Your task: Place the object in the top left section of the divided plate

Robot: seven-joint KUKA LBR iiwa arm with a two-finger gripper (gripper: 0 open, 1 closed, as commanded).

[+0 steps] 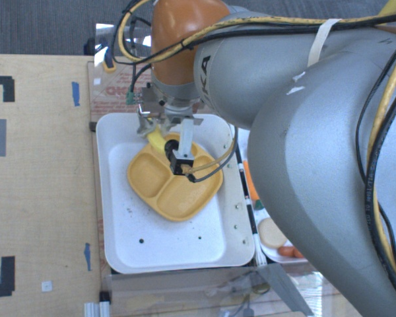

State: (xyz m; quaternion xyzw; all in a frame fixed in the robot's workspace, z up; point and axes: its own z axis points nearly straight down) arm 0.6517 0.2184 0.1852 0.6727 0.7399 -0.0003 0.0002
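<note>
One small bright-yellow object [156,141] sits at the far-left edge of the divided plate [175,189], touching or overlapping the plate's rim. Most of it is hidden under my wrist, so I cannot say whether it rests inside the top left section or only on the edge of it, nor what shape it has. My pincer [157,131] hangs right over that same corner of the plate, directly above the object. From this slant I cannot tell whether the pincer is wide or narrow, nor whether it is holding the object.

The plate is a duller, mustard yellow with three sections divided by raised ridges, and the parts I can see hold nothing. It lies turned at an angle, flat on the floor of a white bin [122,246], whose walls enclose it on all sides. A couple of dark specks [142,241] mark the bin floor on the plate's near side.

To the plate's right, past the bin wall, a second bin [267,255] holds an orange stick [249,180] and, nearer the camera, a pale round slice [272,232]. My arm [303,124] crosses above that side. To the plate's left lies the pale wooden bench [39,177], with a strip of blue tape [76,93] stuck on it.
</note>
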